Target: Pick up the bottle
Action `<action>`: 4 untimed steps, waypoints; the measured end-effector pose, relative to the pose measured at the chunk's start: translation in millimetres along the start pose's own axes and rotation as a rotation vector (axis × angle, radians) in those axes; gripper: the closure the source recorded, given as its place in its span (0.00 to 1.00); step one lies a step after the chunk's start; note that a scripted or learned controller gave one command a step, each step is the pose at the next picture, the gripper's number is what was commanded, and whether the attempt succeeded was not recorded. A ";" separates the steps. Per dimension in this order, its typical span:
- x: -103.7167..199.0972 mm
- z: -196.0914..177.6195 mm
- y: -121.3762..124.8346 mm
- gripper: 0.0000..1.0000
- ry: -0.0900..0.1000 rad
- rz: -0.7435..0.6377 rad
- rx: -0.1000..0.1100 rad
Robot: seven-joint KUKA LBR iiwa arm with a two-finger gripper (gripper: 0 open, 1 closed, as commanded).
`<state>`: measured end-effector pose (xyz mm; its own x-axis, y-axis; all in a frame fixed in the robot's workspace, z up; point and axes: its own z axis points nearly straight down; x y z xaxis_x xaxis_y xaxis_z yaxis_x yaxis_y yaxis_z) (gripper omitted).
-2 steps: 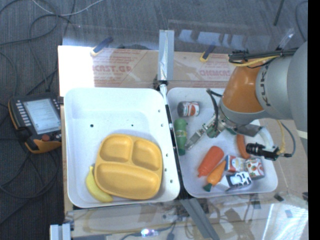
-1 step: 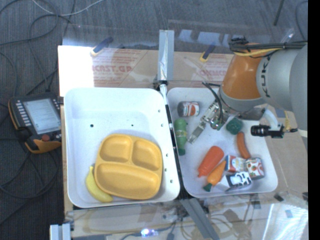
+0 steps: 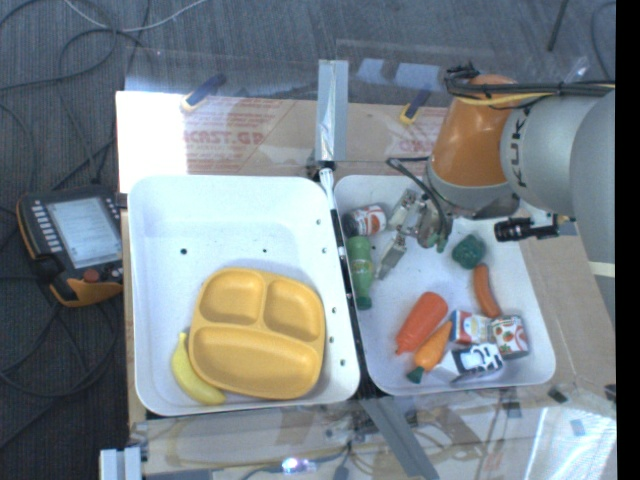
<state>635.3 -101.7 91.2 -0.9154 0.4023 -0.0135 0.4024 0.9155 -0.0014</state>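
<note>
Floor: dark grey carpet around the bench, loose cables trailing across it.
Bench front: clear plastic sheeting and metal brackets along the near edge.
Left bin [image 3: 150, 268]: shallow, white. Holds a yellow divided tray [image 3: 262, 333] with three compartments, lying on a banana [image 3: 190, 373] that peeks out at the tray's near-left corner.
Right bin [image 3: 540, 363]: shallow, white. Near end: two small cartons [image 3: 485, 343] with red, white and black print, writing too small to read; two orange carrots [image 3: 422, 330] side by side; a reddish sausage-like piece [image 3: 484, 290] just beyond the cartons.
Bottle [image 3: 360, 266]: green, lying along the right bin's left wall, roughly mid-length; label not legible.
Can [image 3: 368, 220]: small, red and white, on its side just beyond the bottle; print unreadable.
Green lump [image 3: 467, 252]: dark green, right of the gripper.
Gripper [image 3: 400, 240]: low over the right bin, just right of the bottle; fingers slightly parted, nothing between them.
Arm: grey housing lettered "KU…", orange band.
Pendant [image 3: 70, 243]: on the floor left of the bench, screen lit, text unreadable.
Cardboard [image 3: 225, 133]: behind the bins, faded red print, not legible.
</note>
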 end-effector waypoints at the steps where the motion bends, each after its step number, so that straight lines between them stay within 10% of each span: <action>1: 57.4 -1.0 -44.8 0.00 -0.003 -0.051 -0.004; 2: 55.0 -12.5 -42.3 1.00 -0.011 -0.050 -0.010; 3: 55.2 -12.4 -41.9 0.00 -0.011 -0.051 -0.011; 4: -15.8 -73.2 -65.0 0.00 0.009 -0.143 -0.002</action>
<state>622.7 -167.1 164.7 -0.9635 0.2678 -0.0047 0.2678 0.9635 -0.0012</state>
